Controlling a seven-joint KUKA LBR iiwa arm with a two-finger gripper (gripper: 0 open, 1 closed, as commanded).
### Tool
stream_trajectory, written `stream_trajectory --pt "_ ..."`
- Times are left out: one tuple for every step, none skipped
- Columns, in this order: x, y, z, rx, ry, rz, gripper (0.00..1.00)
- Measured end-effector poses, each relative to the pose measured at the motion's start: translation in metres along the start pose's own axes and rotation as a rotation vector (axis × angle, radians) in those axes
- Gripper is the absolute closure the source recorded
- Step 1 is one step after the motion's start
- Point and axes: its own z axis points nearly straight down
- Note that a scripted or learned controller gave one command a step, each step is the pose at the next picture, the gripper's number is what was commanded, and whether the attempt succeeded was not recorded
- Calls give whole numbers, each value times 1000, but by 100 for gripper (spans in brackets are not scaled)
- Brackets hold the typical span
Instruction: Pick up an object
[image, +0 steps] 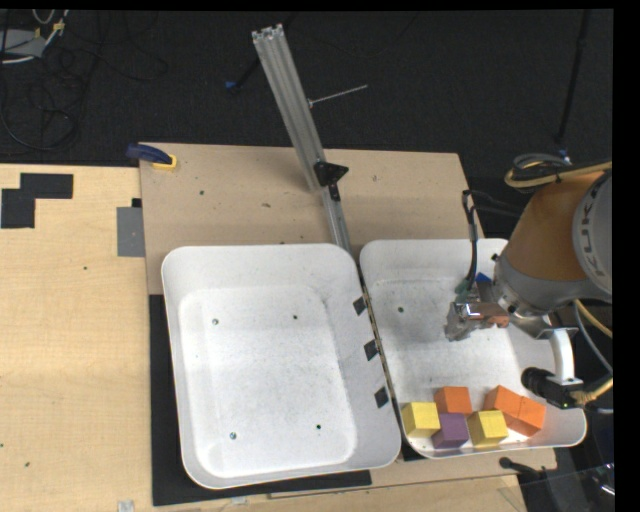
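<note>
Several small blocks lie in the near corner of the right bin (420, 290): a yellow block (421, 417), an orange block (453, 399), a purple block (453, 430), a second yellow block (490, 427) and a larger orange block (520, 410). My gripper (464, 322) hangs over the middle of the right bin, well behind the blocks and apart from them. Nothing shows between its tips.
The left bin (265, 360) sits beside the right one, joined by black clips (370, 350). A slanted metal rail (300, 120) rises behind the bins. The arm's grey body with its orange band (545, 240) covers the right bin's far right side.
</note>
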Motion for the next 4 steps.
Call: stream_trajectory --pt "4 -8 -50 -1 0 2 100" --pt "3 -8 -69 1 0 2 100" --pt "56 12 -62 3 2 -2 100" --pt "108 23 -55 3 2 -2 100"
